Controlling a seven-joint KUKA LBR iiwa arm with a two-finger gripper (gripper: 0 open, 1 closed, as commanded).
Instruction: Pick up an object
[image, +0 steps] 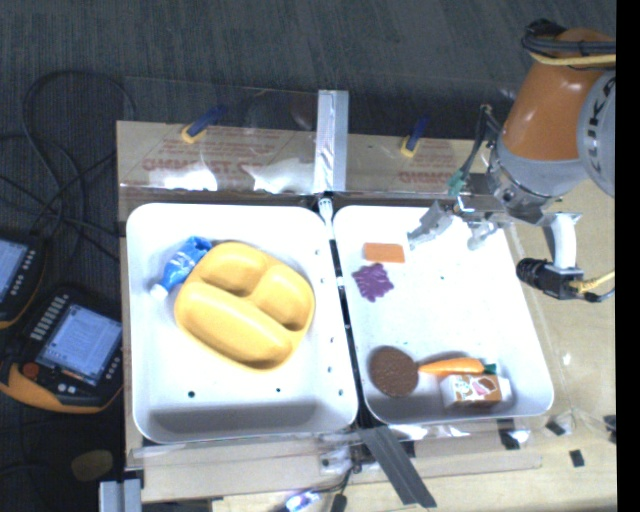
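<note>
end effector open above right bin's far edge.

The right bin has bare floor through its middle and right side; an orange block and purple grapes crowd its upper left; a brown cookie, carrot and juice carton line its near wall; a yellow bread loaf takes most of the left bin.

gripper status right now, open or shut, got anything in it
gripper: open, fingers spread, holding nothing, hovering above the right bin near its far edge, just right of the orange block.
</note>
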